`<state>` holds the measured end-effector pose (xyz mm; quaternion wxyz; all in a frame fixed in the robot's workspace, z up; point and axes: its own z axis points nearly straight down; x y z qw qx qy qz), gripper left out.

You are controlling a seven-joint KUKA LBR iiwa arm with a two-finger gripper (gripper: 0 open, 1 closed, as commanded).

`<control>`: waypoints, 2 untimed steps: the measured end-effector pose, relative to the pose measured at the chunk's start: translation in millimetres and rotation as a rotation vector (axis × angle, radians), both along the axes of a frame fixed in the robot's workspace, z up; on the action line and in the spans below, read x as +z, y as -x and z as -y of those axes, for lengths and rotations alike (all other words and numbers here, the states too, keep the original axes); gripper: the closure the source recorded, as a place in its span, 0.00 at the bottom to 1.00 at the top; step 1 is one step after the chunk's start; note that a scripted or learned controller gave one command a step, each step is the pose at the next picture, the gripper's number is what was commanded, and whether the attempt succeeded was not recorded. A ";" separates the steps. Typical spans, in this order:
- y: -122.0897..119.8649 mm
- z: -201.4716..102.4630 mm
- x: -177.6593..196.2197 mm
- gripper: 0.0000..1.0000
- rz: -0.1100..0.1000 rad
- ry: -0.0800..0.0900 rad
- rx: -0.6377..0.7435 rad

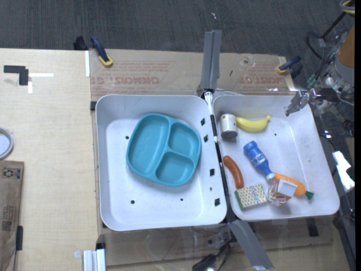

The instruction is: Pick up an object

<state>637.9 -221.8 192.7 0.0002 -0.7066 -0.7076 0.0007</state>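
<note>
**White bins loaded, gripper parked at far right**

White left bin (107, 168) holds one thing: a teal divided plate (163, 149), three compartments, lying flat roughly mid-bin.

White right bin (316, 151) carries the pickable objects:
- Yellow banana (252, 122) at the far side, lying across the bin, just right of a small metal can (228, 125). The two are close or touching, can't tell which.
- Blue bottle (258, 158) mid-bin, lying on its side at a slant, cap end pointing near-right.
- Reddish-brown sausage (234, 171) along the left wall, left of the bottle, apart from it.
- Patterned box (251, 196) at the near-left corner, just below the sausage's near end.
- Clear packet (278, 194) right of the box, with an orange carrot-like piece (293, 184) lying against it near the near-right corner.

Gripper (297, 104) sits at the far-right corner of the right bin, over the rim area, well apart from all objects. Nothing visible between its fingers. Too small and cluttered there to tell whether it's open or closed.

Tabletop (45, 123) is light wood. Tape roll (4, 144) at the left edge, brown paper bag (10, 208) near-left. Cardboard sheet (152, 73) behind the bins, held by blue-and-yellow clamps (100, 51).
</note>
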 end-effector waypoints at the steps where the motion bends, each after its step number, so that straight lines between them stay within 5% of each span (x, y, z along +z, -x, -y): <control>1: -10.1 0.6 29.7 0.00 0.003 0.001 -0.041; 2: 39.1 -60.6 -86.4 0.00 0.000 -0.001 0.318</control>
